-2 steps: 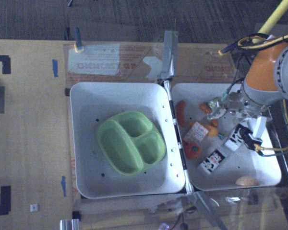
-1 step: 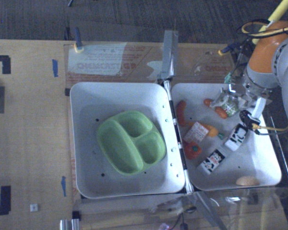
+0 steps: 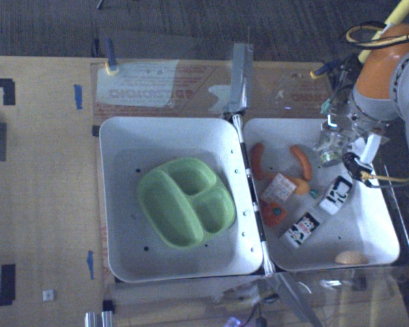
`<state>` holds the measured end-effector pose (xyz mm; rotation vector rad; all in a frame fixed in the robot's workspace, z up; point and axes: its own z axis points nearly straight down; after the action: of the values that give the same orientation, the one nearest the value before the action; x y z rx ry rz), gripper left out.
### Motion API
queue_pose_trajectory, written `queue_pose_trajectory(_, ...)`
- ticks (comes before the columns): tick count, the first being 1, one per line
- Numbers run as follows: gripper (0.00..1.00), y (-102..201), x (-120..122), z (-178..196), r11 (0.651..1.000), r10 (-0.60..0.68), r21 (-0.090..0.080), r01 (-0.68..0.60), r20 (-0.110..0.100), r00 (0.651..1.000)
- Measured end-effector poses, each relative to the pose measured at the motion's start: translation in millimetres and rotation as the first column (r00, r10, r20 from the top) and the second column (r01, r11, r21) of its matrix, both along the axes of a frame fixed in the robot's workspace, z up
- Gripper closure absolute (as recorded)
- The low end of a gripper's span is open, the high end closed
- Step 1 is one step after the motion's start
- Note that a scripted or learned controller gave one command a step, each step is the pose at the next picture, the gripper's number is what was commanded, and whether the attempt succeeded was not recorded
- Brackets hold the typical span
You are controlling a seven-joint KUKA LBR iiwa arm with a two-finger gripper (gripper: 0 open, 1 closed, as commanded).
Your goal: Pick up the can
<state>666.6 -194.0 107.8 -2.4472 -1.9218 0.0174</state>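
The can point(image 3: 329, 157) is a small silvery object with a greenish tint, near the back right corner of the right bin point(image 3: 385, 240). My gripper point(image 3: 334, 142) hangs directly over it, partly covering its top, at the end of the grey arm with the orange band point(image 3: 385, 67). Whether the gripper touches the can is unclear from this angle.
The right bin also holds two orange sausages point(image 3: 258, 159) point(image 3: 301, 161), a small white and red box point(image 3: 279, 186), a red fruit point(image 3: 274, 213), two black and white cartons point(image 3: 337, 195) point(image 3: 300, 229) and a bread roll point(image 3: 351, 257). A green divided plate point(image 3: 185, 201) lies in the left bin point(image 3: 116, 148).
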Motion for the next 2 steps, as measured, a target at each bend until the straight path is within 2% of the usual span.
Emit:
queue_pose_trajectory(1,1.00,41.6,1.2,108.3,0.999,-0.041,-0.018,0.041,0.031,0.999)
queue_pose_trajectory(2,0.00,41.6,0.9,107.6,0.999,-0.041,-0.018,0.042,0.030,0.999)
